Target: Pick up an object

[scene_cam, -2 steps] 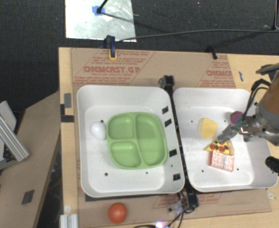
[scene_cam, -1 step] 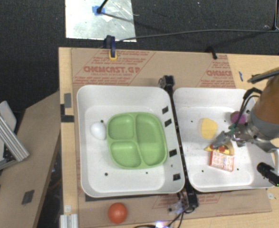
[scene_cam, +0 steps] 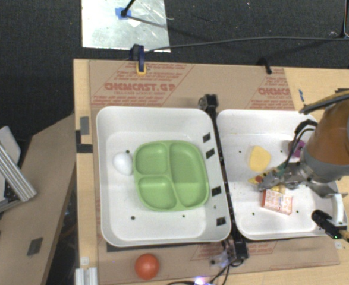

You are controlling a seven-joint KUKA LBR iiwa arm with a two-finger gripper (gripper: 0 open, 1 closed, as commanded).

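So, right bin [scene_cam: 239, 159]: a small red-and-white box [scene_cam: 277, 201] lies flat in its lower middle, lower right of the frame. Just above it and to the left, near the bin's centre, sits a yellow piece [scene_cam: 259, 157], roundish, apart from the box. The gripper [scene_cam: 268, 181] reaches in from the frame's right and hangs low between the two, right over the box's upper left corner; whether it touches the box can't be told. Can't tell if the gripper is spread or clenched either, too dark and blurred at the tip. Nothing visibly clamped in it. Behind it the arm [scene_cam: 335, 147], grey with an orange band, covers the bin's right side.

Left bin [scene_cam: 156, 120], centre of frame: a green divided tray [scene_cam: 170, 174] with three compartments, lying flat in the middle. A white egg-like ball [scene_cam: 123, 163] sits just beside the tray's left edge, touching or nearly so.

Outside the bins, on the tabletop [scene_cam: 180, 82] at the bottom edge below the left bin, an orange-red ball [scene_cam: 146, 265]. A blue and yellow clamp [scene_cam: 138, 60] grips the brown board's top edge, upper centre. Shiny sheet [scene_cam: 124, 15] on the dark floor, top of frame.
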